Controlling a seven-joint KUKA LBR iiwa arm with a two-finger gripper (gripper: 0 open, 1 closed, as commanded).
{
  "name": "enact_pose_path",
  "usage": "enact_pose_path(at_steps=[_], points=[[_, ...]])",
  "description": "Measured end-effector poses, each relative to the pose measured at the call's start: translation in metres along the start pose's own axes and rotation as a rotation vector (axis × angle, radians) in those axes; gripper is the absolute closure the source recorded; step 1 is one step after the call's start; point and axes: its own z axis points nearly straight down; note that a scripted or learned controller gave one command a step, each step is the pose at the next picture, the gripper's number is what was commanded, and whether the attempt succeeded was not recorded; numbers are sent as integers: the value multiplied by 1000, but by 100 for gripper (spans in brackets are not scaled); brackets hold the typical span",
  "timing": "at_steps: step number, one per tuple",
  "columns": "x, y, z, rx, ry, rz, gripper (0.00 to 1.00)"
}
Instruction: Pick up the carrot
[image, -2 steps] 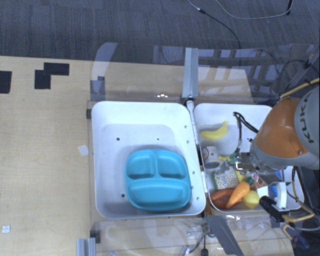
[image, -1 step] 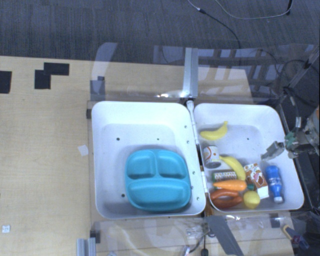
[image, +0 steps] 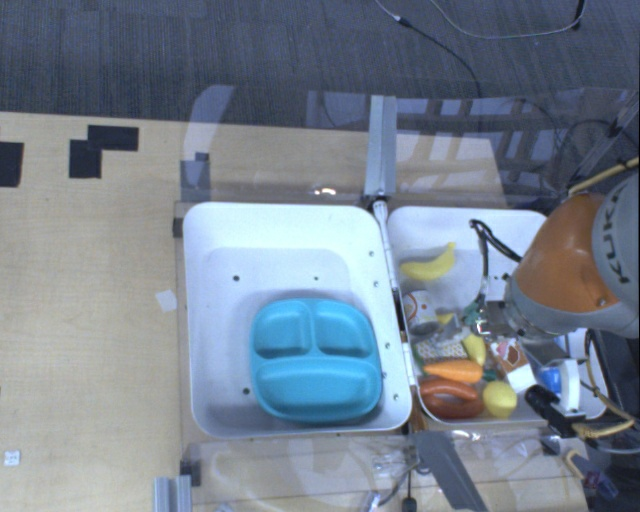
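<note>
Carrot (image: 455, 371) lies in right bin (image: 420, 225) by lemon (image: 499, 399); arm (image: 575, 265) above; claw state: can't tell.

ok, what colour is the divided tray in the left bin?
Light blue; the divided tray shows clearly in the camera view.

Two white bins (image: 200, 330), one blue tray (image: 315, 360), one banana (image: 430, 265), one carrot (image: 452, 371).

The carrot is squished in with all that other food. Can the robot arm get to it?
Probably yes. The carrot lies on top, its upper side uncovered, and the arm hangs over that same right bin. But the brown sausage and yellow lemon crowd it, so a clean grab looks tricky.
</note>
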Motion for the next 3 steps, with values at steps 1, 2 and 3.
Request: enact_pose_path(at_steps=[1,2,3], points=[[-1,2,-12,-6,-4,0,100],[-68,-7,23,16,4,-391,100],[-63,-12,-11,30,8,-221,100]])
